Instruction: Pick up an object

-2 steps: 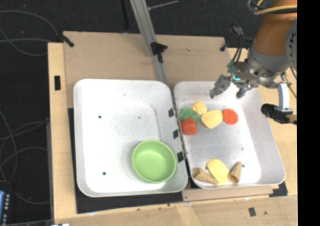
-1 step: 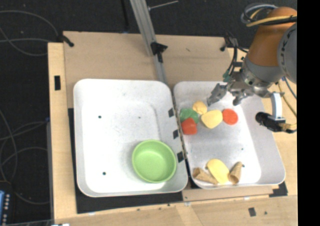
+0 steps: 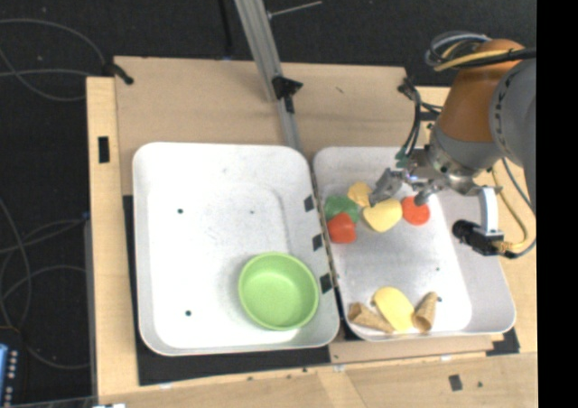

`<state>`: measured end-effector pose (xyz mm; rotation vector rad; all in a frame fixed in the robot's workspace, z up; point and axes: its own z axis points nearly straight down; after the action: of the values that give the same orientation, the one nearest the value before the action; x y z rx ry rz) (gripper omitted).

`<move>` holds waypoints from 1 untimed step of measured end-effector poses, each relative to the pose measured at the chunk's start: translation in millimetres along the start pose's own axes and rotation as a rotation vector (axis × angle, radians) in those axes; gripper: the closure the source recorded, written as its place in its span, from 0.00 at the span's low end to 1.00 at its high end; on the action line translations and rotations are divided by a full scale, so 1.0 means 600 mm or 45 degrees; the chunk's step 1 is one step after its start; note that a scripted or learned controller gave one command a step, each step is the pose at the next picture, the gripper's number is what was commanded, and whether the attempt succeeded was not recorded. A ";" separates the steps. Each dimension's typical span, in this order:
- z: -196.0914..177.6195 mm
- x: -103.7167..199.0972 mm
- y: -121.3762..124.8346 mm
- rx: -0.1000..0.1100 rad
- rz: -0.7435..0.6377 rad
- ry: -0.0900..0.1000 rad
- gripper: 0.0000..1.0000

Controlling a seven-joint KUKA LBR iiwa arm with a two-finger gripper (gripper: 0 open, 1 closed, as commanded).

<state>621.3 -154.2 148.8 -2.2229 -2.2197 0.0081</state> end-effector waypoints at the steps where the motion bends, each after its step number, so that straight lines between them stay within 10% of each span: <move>1: 0.081 -0.004 0.001 -0.008 0.001 -0.002 0.00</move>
<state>621.8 -156.5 100.2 -2.2280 -2.2227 0.0035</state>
